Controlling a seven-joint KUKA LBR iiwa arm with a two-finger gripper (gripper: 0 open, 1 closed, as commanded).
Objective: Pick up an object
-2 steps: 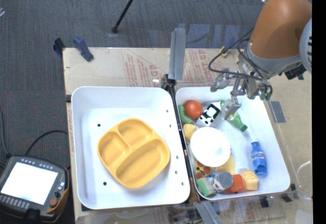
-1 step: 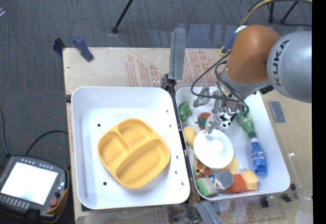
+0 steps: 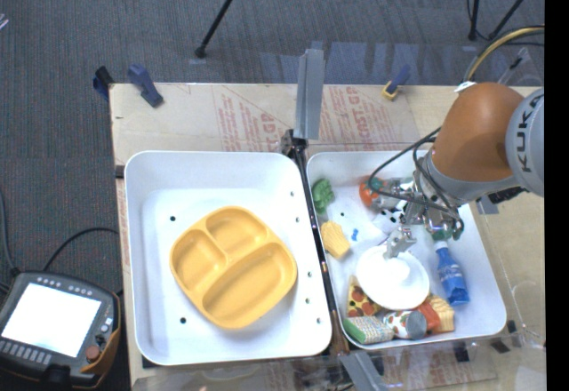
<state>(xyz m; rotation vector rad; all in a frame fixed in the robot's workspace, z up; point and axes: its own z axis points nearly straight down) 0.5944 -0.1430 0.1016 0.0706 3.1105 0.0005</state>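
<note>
The right bin (image 3: 493,300) holds several small objects: a white round plate (image 3: 392,280), a blue bottle (image 3: 450,275), a yellow sponge-like block (image 3: 335,239), a green toy (image 3: 322,194), a red-orange item (image 3: 370,194) and colourful packets (image 3: 391,323) along the front. My gripper (image 3: 400,243) hangs low over the far edge of the white plate, under the grey arm with its orange band (image 3: 480,133). Its fingers look spread apart with nothing between them.
The left bin (image 3: 151,194) holds a yellow divided tray (image 3: 233,266). A grey upright post (image 3: 308,100) stands at the back between the bins. Clamps sit on the bench's far edge. A teach pendant (image 3: 55,318) lies at the lower left.
</note>
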